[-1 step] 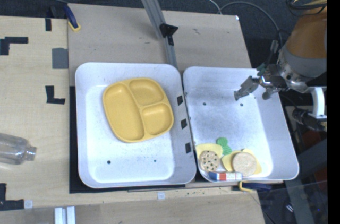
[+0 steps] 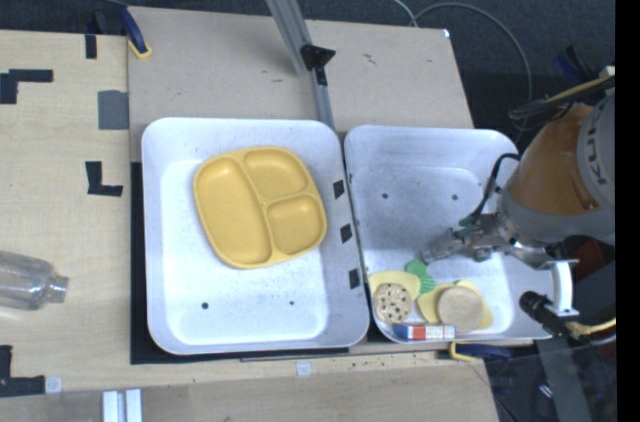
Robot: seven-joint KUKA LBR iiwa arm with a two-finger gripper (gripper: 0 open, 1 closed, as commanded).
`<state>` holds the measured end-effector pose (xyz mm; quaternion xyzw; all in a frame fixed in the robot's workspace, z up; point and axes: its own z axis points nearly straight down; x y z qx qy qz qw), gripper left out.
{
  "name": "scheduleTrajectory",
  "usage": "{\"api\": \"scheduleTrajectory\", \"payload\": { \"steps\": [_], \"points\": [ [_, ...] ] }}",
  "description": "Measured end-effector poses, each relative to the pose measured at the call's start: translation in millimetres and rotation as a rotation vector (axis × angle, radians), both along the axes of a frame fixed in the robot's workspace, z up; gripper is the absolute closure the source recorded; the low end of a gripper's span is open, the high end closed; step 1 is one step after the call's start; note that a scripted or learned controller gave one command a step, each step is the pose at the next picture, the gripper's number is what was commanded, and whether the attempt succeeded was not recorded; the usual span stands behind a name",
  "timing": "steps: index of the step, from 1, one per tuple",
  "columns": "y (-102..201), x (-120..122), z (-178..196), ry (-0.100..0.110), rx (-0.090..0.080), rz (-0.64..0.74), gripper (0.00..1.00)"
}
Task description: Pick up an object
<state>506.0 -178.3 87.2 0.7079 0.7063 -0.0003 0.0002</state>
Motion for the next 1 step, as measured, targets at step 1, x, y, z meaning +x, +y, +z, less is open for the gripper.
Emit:
{"api": "scheduleTrajectory", "payload": {
  "steps": [1],
  "points": [
    [78.3, -20.9, 2.2, -0.001, 0.001, 0.007, 0.0]
  ]
}}
